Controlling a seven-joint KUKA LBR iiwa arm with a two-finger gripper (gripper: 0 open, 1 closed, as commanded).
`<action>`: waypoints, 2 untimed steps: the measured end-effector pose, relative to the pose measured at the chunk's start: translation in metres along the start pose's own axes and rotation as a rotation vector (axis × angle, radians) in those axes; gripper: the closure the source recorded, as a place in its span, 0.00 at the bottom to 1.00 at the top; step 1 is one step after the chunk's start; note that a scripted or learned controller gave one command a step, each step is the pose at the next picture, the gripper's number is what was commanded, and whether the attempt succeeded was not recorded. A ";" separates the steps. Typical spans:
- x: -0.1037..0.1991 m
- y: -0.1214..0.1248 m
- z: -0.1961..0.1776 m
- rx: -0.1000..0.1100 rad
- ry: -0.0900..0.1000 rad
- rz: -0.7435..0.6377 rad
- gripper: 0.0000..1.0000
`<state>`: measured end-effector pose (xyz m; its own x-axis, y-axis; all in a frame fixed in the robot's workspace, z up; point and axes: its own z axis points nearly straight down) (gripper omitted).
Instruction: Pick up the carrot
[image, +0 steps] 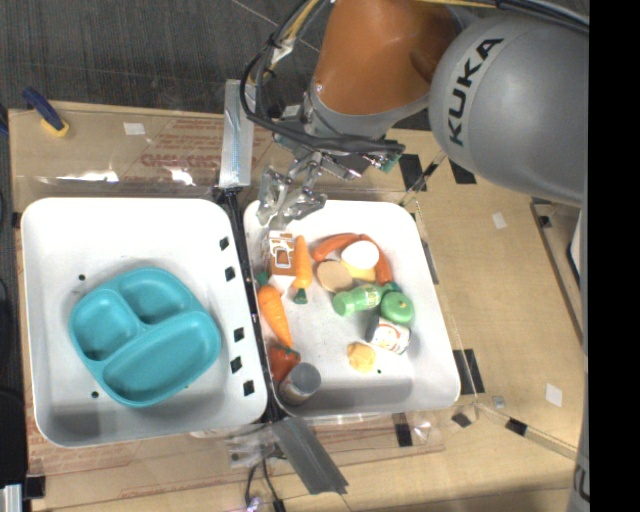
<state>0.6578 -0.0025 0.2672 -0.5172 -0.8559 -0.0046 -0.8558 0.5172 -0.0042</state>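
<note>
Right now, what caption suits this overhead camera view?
Grey KUKA arm's gripper hovers over the right white bin of toy food, orange plastic carrot lying by its left wall.

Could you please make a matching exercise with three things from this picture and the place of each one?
Things:
1. teal divided plate
2. carrot
3. gripper

Places:
A. above the right bin's top left corner
B. in the left bin
C. along the right bin's left wall

Pairs: 1-B, 2-C, 3-A
</note>
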 end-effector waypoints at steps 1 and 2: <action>-0.059 0.037 -0.033 -0.001 0.001 -0.044 1.00; -0.099 0.060 -0.041 -0.001 0.000 -0.023 1.00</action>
<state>0.6568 0.1131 0.3085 -0.4976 -0.8674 -0.0042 -0.8674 0.4976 -0.0032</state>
